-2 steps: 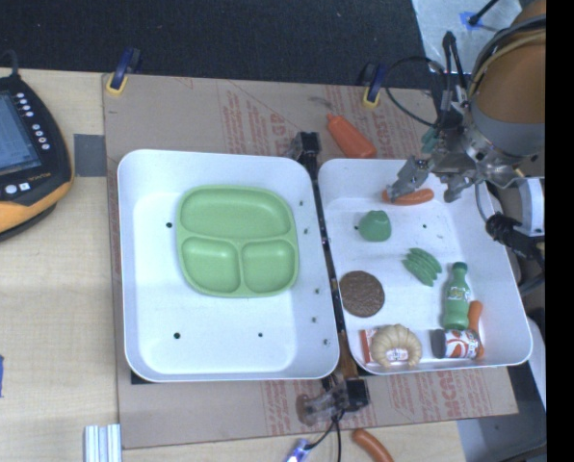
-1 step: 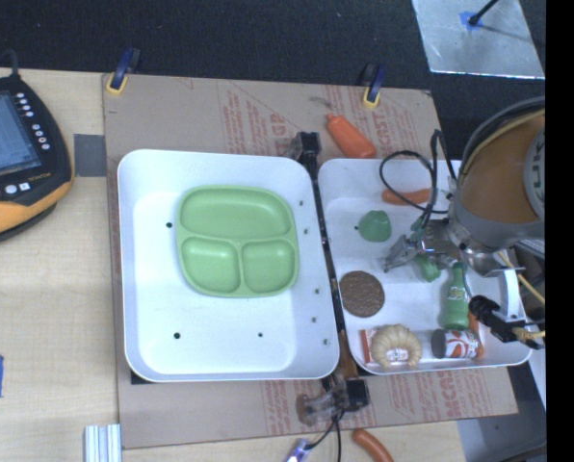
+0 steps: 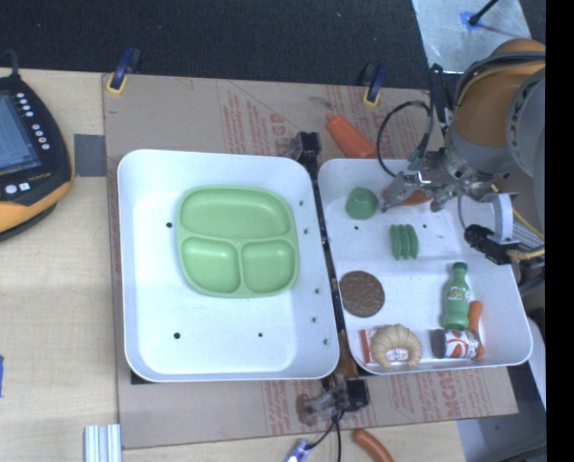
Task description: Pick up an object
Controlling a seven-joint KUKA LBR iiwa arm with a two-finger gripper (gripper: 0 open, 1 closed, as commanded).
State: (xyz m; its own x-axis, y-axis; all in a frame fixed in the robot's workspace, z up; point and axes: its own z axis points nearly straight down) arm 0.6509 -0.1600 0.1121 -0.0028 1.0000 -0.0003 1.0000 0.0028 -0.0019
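The right bin holds a green round piece, a green ridged piece, a brown round cookie, a green bottle, a bagel, a small can and a small orange carrot. My gripper hangs low over the far part of this bin, just right of the green round piece. A small orange thing shows right at the gripper's tip. How it sits in the gripper is too small to tell.
The left bin holds a green divided plate. An orange carrot lies on the cardboard beyond the bins, and another orange piece lies at the front edge. A teach pendant rests at the far left. Cables loop by the wrist.
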